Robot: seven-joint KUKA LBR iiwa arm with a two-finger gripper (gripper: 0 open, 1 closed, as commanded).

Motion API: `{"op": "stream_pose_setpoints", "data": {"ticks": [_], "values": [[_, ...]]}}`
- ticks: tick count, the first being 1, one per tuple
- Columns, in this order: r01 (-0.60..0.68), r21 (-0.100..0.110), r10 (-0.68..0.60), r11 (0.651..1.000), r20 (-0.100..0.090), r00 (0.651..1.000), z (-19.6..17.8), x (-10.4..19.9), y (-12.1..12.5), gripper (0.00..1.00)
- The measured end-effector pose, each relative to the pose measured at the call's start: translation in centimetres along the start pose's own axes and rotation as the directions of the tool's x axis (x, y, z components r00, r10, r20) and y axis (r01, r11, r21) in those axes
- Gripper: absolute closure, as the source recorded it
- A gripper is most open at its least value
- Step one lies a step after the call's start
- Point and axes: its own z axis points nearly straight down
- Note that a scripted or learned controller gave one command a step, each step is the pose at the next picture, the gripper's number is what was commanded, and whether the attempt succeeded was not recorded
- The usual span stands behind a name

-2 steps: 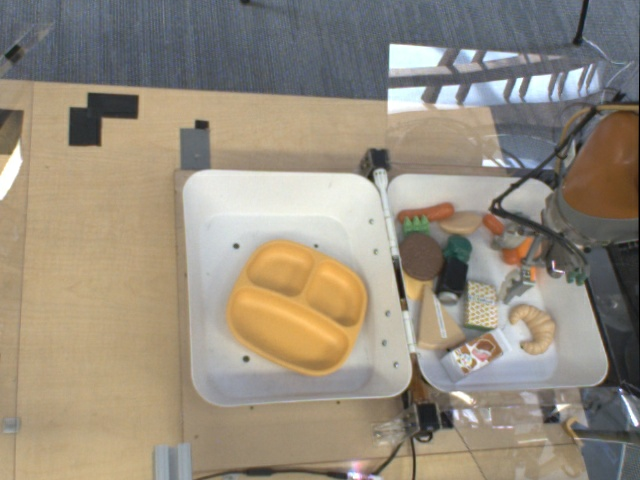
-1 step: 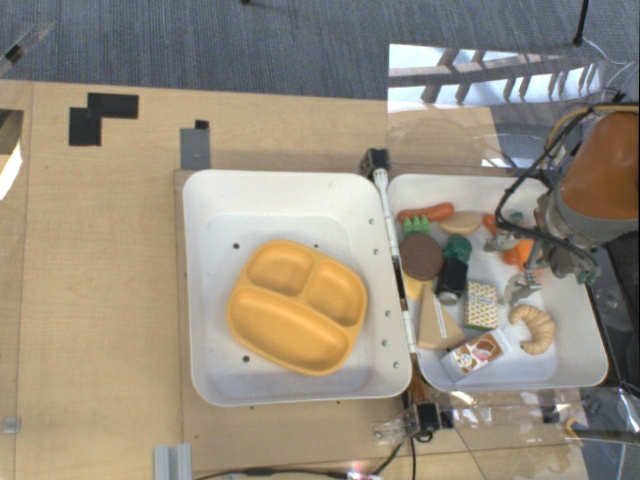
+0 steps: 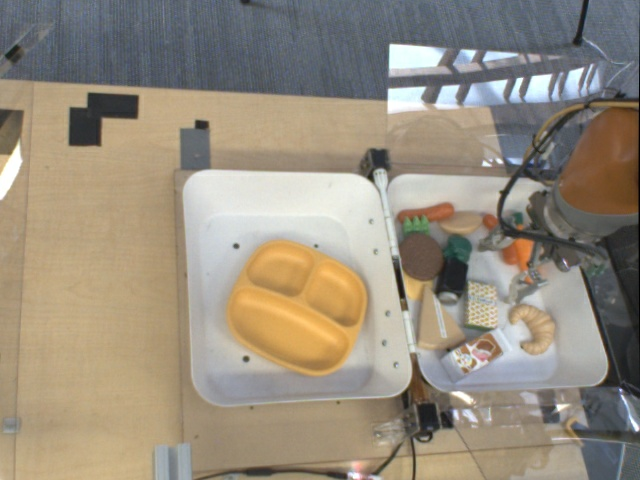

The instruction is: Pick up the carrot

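The wooden counter [image 3: 100, 298] carries two shallow white bins side by side. The left bin [image 3: 215, 368] holds a yellow divided plate [image 3: 296, 306] lying flat near its middle, with three compartments facing up. The right bin [image 3: 580, 368] is crowded with small toy foods. The carrot [image 3: 428, 213], orange-red with a green tip, lies on its side along the far edge of that bin, close to the divider between the two bins. Just below it sits a dark brown round patty [image 3: 421, 256], and beside that a black and green bottle-like piece [image 3: 452, 265]. A pale oval item [image 3: 461, 222] rests to the right of the carrot. Further toward the near side are a checkered green-and-white packet [image 3: 481, 305], a small printed box [image 3: 475, 355] tilted at the near edge, and a tan croissant [image 3: 535, 327]. The arm [image 3: 603, 168], grey with its orange band, comes in from the right and hangs over the right half of that bin. Its gripper [image 3: 528, 268] hovers well apart from the carrot, next to a small orange object [image 3: 516, 252]; whether the jaws are spread or pressed together I cannot tell from here, as they are small and muddled against the clutter.
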Motion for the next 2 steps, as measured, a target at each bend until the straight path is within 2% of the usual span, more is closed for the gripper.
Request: {"op": "stream_pose_setpoints", "data": {"ticks": [1,2], "values": [[-0.001,0.005,0.000,1.000,0.012,1.000,-1.5,-0.4,-0.1,1.00],[-0.001,0.010,0.000,1.000,0.023,1.000,-2.9,-0.9,-0.1,1.00]]}}
